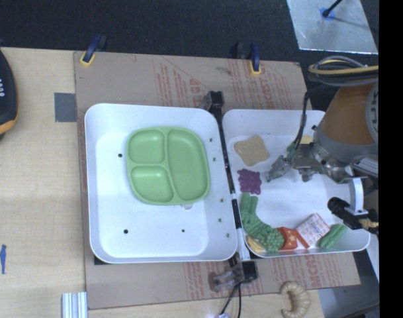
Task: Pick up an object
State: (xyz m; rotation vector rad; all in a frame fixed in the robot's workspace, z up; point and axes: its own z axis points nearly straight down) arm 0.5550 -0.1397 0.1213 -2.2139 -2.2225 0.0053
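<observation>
Two white bins sit on a cardboard-covered bench; the gripper (280, 169) hovers over the right bin (280, 121), its grip state impossible to tell. Just beside it, the tan toast slice (252, 150) looks light, stiff, best pinched across its edges.

We are reaching in from the right with our arm (350, 121), the orange band showing above the wrist. Our gripper (280, 169) is pointing left and downward, its dark fingers too blurred for us to read.
</observation>
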